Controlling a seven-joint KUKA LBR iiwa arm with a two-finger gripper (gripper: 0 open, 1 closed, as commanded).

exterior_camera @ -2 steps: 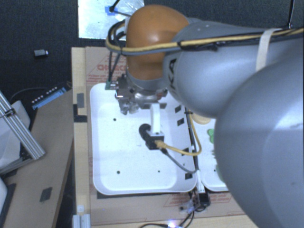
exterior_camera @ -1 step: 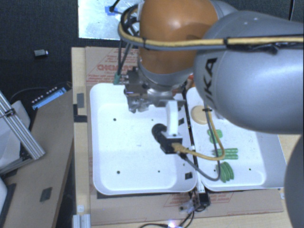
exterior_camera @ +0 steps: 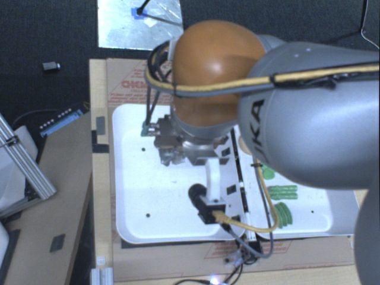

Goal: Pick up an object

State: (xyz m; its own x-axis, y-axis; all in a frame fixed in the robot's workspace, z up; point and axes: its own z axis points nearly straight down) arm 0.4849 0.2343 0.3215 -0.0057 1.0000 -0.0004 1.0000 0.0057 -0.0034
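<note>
Green ridged bits [exterior_camera: 282, 191] well off to the right of the gripper [exterior_camera: 169, 151] look like light, squishy plastic, so I'd pinch one across its narrow middle, though honestly can't tell if the gripper's open or closed.

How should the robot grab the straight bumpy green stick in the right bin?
Probably from straight above, pinching the green stick across its narrow middle. It lies flat and stretches sideways in the right bin, so its long edges are easiest to close on.
</note>
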